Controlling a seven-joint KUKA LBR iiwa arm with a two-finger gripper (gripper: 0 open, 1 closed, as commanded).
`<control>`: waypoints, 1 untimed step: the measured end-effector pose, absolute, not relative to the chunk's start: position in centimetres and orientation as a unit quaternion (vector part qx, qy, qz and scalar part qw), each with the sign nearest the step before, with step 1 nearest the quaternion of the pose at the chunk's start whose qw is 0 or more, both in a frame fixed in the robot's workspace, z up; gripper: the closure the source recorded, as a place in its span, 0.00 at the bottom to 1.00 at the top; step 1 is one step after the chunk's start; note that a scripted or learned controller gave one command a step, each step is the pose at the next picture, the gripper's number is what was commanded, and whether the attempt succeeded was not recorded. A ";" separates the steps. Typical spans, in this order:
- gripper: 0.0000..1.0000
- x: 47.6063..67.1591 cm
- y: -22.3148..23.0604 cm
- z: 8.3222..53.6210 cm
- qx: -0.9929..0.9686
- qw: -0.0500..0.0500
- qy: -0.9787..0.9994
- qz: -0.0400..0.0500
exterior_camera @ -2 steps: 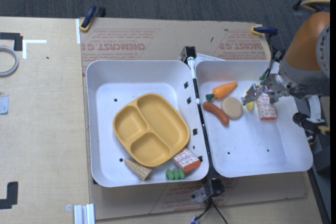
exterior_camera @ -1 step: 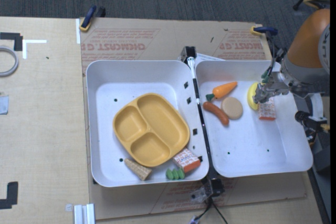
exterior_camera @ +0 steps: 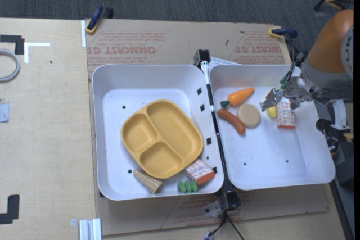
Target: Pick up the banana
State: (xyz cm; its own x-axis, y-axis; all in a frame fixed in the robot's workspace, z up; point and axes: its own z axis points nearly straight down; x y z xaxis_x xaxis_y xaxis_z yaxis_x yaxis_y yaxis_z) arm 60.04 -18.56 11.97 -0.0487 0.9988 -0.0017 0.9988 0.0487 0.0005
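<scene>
The banana (exterior_camera: 271,113) shows as a small yellow piece in the right bin (exterior_camera: 281,160), mostly hidden under the gripper and a white and red carton (exterior_camera: 286,116). My gripper (exterior_camera: 277,100) hangs low over the bin's upper right area, directly above the banana and touching or nearly touching the carton. The grey arm with its orange band (exterior_camera: 332,45) reaches in from the right.
Left of the banana in the right bin lie a round tan bun (exterior_camera: 248,116), a carrot (exterior_camera: 241,96) and a sausage (exterior_camera: 232,121). The left bin (exterior_camera: 112,121) holds a yellow divided plate (exterior_camera: 162,139), a wafer (exterior_camera: 147,181), a green item (exterior_camera: 188,186) and a small carton (exterior_camera: 200,171).
</scene>
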 end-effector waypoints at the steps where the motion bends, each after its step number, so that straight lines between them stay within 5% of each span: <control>1: 1.00 60.1 -18.6 12.9 0.689 0.002 0.724 0.000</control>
State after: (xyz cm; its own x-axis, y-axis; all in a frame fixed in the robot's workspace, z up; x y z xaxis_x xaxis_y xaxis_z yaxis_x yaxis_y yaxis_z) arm 60.07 -18.61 12.95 -0.0496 0.9988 -0.0028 0.9988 0.0496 0.0014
